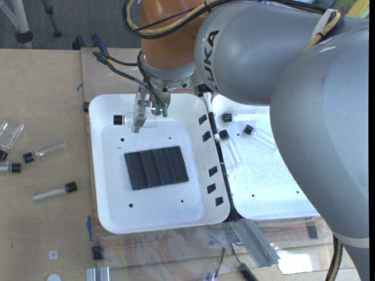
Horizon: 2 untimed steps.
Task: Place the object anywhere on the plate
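Observation:
The plate (157,167) is a dark ridged rectangle lying in the middle of the left white bin (102,174). A clear vial with a black cap (118,120) lies flat near that bin's back left corner, its body running right. My gripper (143,117) hangs from the orange wrist right over the vial's clear body, at or just above it. The gripper covers part of the vial, so whether it touches the vial is unclear. The vial is behind the plate's far edge, apart from it.
The right bin (263,198) holds several clear vials with black caps (227,117) near its back left. More vials (55,189) lie loose on the wooden bench to the left. The big grey arm covers the upper right.

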Each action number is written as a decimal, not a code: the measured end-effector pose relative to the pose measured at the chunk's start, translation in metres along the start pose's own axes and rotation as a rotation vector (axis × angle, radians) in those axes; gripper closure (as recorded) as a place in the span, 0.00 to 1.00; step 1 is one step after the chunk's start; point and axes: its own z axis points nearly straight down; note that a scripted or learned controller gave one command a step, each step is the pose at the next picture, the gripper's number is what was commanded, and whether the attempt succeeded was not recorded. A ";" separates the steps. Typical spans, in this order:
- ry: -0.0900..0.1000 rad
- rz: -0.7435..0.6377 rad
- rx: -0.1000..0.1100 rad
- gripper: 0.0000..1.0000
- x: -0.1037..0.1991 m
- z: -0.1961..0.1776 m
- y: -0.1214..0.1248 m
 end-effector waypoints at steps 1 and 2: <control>-0.001 -0.262 -0.001 1.00 0.018 -0.033 -0.002; -0.001 -0.539 -0.001 1.00 0.021 -0.019 -0.003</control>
